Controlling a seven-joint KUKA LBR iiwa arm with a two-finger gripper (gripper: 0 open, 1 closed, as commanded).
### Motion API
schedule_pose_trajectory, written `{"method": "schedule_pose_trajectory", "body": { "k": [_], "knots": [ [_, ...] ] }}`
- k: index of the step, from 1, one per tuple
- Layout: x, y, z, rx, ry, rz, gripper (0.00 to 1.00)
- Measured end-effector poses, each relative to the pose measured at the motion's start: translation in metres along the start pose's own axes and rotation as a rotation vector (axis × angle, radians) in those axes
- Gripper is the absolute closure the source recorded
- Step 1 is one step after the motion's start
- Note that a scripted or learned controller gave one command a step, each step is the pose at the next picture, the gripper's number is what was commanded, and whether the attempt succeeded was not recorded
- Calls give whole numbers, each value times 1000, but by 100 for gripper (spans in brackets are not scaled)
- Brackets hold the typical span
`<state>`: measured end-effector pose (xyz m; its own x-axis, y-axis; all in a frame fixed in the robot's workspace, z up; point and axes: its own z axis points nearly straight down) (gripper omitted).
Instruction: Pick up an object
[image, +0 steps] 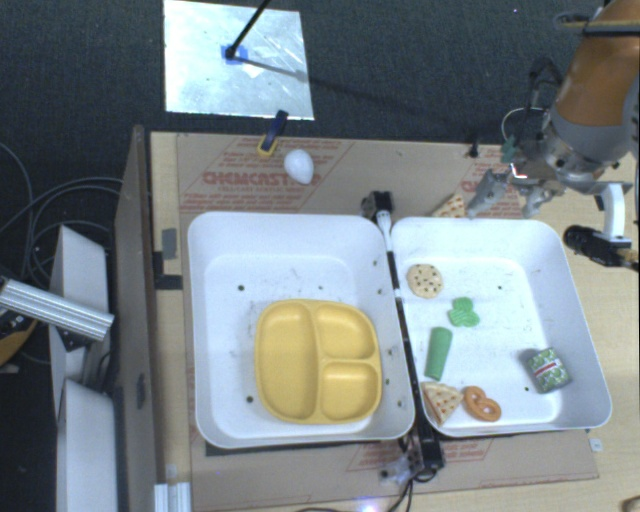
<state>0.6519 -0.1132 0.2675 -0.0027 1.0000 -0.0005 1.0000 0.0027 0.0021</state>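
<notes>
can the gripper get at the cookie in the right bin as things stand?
Probably yes. The cookie lies flat and alone near the right bin's back-left corner, nothing over it; the gripper hangs above the bin's back edge.

The gripper (512, 195) hangs with fingers spread above the far rim of the right bin (575, 290). Below it lie a cookie (425, 280), a green broccoli piece (463, 313), a green cylinder (438, 353), a pretzel (482, 404) and a small can (547, 369). Further to its left, a yellow divided tray (318, 360) fills the left bin (220, 300).
</notes>
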Motion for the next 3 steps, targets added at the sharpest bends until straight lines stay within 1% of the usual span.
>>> {"method": "schedule_pose_trajectory", "body": {
  "k": [1,2,3],
  "knots": [
    [-32,-63,150,18,3,6,0],
    [-7,-80,185,5,2,2,0],
    [-9,-77,172,-2,0,1,100]
  ]
}}
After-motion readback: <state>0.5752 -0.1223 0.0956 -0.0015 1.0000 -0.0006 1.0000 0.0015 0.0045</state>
